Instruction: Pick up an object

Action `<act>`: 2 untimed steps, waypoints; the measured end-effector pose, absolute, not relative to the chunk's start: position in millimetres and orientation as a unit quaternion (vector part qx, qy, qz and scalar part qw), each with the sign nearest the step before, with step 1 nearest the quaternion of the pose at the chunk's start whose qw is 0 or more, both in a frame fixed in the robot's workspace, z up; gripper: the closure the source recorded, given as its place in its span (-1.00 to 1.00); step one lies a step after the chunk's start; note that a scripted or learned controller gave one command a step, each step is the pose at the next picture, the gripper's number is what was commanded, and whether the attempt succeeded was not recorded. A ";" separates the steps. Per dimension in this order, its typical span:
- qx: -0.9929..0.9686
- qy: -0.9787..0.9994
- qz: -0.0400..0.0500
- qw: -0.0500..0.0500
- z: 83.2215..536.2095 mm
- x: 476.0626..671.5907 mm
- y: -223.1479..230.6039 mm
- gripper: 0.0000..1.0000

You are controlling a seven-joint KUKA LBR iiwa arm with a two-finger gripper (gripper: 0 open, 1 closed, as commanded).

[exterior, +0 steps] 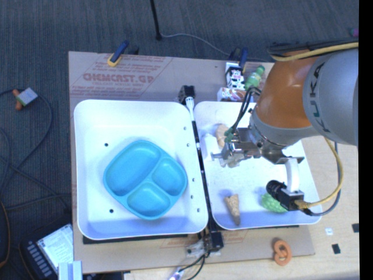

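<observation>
Looming largest at the upper right of the frame, my grey arm with its glossy orange band fills the space over the right bin, a shallow white plastic tray with rounded corners. Below the band the gripper hangs over the upper middle of that bin, a cluster of bare metal parts and cables; I cannot tell from this angle how the claw stands, and I see nothing between its tips. Just beside it, toward the bin's upper left, a small beige lump peeks out, partly hidden by the wrist. Lower down, a tan, rough, cone-shaped piece lies on the floor near the bottom edge, well apart from the gripper. Right of it, a bumpy green object sits touching a black fitting on the arm's cable. In the left bin, a smooth blue plate with three compartments rests tilted near the centre. Both bins sit on a brown cardboard sheet with red lettering, and a small orange pretzel-shaped ring lies on the bench at lower right.
</observation>
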State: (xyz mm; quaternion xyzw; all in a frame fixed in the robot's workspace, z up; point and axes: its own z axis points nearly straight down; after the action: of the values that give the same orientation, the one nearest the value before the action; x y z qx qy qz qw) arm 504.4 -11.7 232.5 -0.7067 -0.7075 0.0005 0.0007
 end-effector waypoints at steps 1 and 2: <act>-0.707 -0.708 0.001 0.001 248.8 483.1 37.1 1.00; -0.707 -0.707 0.001 0.000 236.8 483.3 40.7 1.00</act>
State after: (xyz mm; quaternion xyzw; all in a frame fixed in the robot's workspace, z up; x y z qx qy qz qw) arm 483.3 40.7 236.8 -0.7071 -0.7071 0.0013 0.0004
